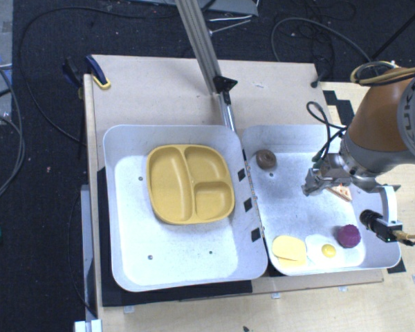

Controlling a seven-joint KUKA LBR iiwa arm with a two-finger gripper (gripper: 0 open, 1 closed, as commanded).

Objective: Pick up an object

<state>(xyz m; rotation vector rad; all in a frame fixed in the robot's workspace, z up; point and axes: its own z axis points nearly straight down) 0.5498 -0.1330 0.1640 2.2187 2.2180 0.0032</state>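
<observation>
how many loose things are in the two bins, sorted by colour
yellow: 2 - divided yellow plastic plate, flat pale yellow slice
white with yellow centre: 1 - fried egg toy
purple: 1 - round purple ball
brown: 1 - small round brown piece
orange: 1 - orange wedge by the hand
total: 6

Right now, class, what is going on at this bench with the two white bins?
A grey and orange robot arm reaches in from the right, its gripper low over the right bin. I cannot tell whether it has anything yet. Lying loose in that bin are a brown round piece, a purple ball, a yellow slab and a fried egg toy. A small orange-and-white piece lies right by the gripper. The left bin holds a yellow divided plate.
</observation>
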